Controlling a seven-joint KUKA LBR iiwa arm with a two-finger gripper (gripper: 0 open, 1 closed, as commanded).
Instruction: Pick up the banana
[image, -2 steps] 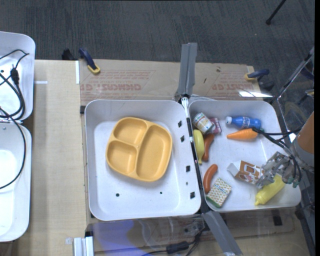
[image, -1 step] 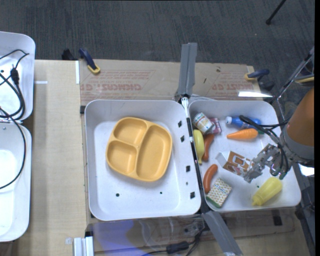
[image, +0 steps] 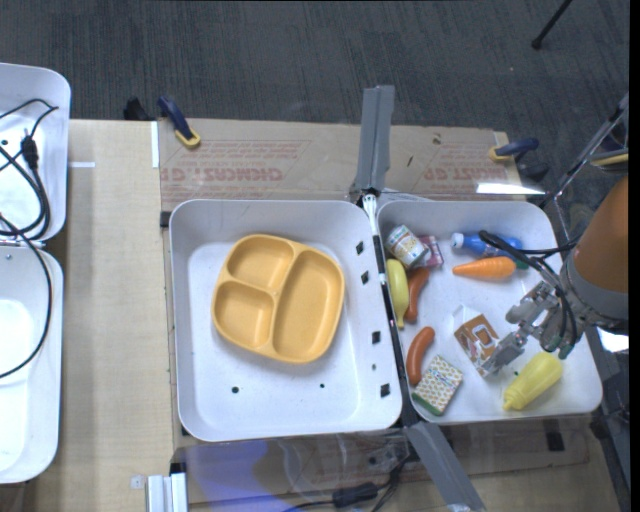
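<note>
The fingers (image: 508, 347) sit low in the right bin (image: 570, 395), over an orange packet (image: 476, 338), and I cannot tell whether they are apart or together. The gripper (image: 515, 342) hangs off the arm (image: 600, 262), which comes in from the right.

The banana (image: 397, 287) is well away from the fingers, on the far side of the packet, lying hard against the bin's left wall. A brown sausage (image: 416, 290) lies just beside the banana, and a small can (image: 406, 245) sits just behind it.

Around the packet in the right bin: a carrot (image: 486, 268) behind it, a blue bottle (image: 485, 241) beyond the carrot, a red sausage (image: 420, 354) to the banana side, a green-edged cracker box (image: 438, 385) in front, and yellow corn (image: 533, 381) in front, just beside the gripper.

The left bin (image: 200, 395) holds a yellow divided plate (image: 279, 297).
</note>
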